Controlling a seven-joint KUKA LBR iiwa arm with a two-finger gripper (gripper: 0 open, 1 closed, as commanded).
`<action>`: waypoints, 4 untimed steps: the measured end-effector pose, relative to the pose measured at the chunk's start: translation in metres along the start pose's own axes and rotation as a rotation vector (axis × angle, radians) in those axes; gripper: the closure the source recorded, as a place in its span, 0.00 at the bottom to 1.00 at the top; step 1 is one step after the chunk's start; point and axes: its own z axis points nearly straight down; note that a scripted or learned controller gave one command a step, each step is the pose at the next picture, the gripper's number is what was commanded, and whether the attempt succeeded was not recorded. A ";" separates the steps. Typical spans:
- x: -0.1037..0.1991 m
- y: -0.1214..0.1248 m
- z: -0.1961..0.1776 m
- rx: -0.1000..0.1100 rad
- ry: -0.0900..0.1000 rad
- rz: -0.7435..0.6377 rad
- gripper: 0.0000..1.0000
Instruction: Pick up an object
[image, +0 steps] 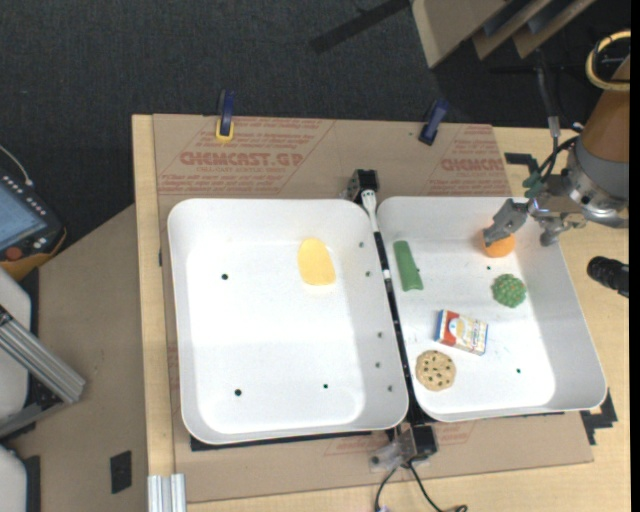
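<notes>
Broadly, the tabletop (110, 300) carries a brown sheet clamped at its far edge, and on it two shallow white bins sit side by side, fixed so they stay put under the arm's reach. The left bin (200, 330) holds a single pale yellow piece (317, 262) toward its far right. The right bin (570, 340) keeps the rest scattered well apart, which leaves room to come down on any one: a green strip (407, 266) along its left wall, a small printed carton (461, 331) near the middle, a cookie (435, 370) nearer the front, a green broccoli-like clump (509, 290) to the right, and a small orange object (499, 245) at the far side. The grey arm (605, 150) reaches in from the right, its hand (525, 222) low over that far corner, one finger (505, 222) just above or against the orange object, apparently the chosen target. The fingers look spread, with nothing seen gripped between them.
</notes>
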 end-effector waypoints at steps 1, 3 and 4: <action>0.000 0.001 -0.011 -0.004 -0.001 -0.001 1.00; -0.056 -0.113 -0.045 0.004 0.002 0.003 1.00; 0.035 -0.107 -0.106 -0.007 0.001 -0.010 1.00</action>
